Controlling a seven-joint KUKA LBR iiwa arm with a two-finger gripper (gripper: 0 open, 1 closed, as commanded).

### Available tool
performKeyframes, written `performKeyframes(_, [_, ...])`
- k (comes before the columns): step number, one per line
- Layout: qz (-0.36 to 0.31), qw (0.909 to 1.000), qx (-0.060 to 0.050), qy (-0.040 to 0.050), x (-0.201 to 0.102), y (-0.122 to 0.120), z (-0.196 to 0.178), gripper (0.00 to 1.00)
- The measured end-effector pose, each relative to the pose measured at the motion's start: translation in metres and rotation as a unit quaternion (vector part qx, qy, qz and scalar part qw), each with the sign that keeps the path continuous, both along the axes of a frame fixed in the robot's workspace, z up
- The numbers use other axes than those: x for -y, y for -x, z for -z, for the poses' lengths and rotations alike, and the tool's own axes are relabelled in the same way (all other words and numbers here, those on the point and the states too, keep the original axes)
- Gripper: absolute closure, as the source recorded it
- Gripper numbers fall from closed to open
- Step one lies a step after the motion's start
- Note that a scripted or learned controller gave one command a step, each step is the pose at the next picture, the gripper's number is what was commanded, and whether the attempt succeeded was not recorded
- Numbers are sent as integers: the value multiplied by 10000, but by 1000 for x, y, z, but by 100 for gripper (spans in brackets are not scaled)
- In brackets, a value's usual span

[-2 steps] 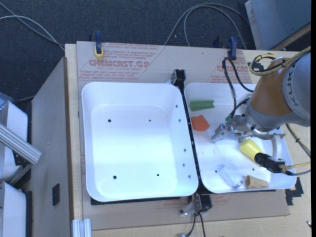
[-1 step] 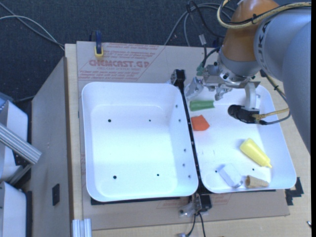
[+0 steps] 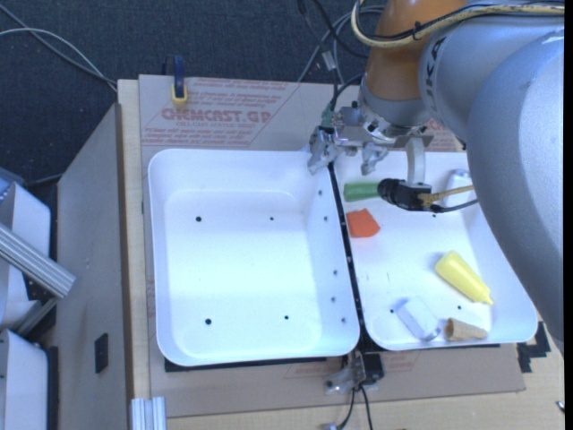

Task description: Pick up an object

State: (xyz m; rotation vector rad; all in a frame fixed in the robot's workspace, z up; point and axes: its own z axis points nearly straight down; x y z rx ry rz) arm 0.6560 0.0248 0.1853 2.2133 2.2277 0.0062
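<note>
Where the right white bin (image 3: pixel 501 325) comes nearest, a tan cone-shaped piece (image 3: pixel 466 331) and a small grey block (image 3: pixel 415 318) lie; beyond them a yellow plastic wedge (image 3: pixel 463 277), an orange block (image 3: pixel 363 224), a green stick (image 3: pixel 362 190). Farthest, the gripper (image 3: pixel 347 159) hangs spread open, holding nothing.

Board (image 3: pixel 224 110): brown, under both bins, red print
Clamp (image 3: pixel 179 83): blue-yellow, at board's far edge
Cables (image 3: pixel 54 43): on dark floor

Bulky grey arm (image 3: pixel 510 124), orange wrist band (image 3: pixel 403 52), looped yellowish cables (image 3: pixel 372 12), seemingly metallic jaws.
</note>
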Motion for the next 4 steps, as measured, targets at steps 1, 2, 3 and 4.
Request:
performKeyframes(1, [89, 9999, -23, 45, 138, -9, 35, 0])
performKeyframes(2, [-2, 10000, -19, -11, 60, 25, -2, 0])
performKeyframes(3, [8, 10000, -4, 1, 25, 3, 0, 0])
performKeyframes(4, [62, 9999, 58, 77, -38, 17, 61, 0])
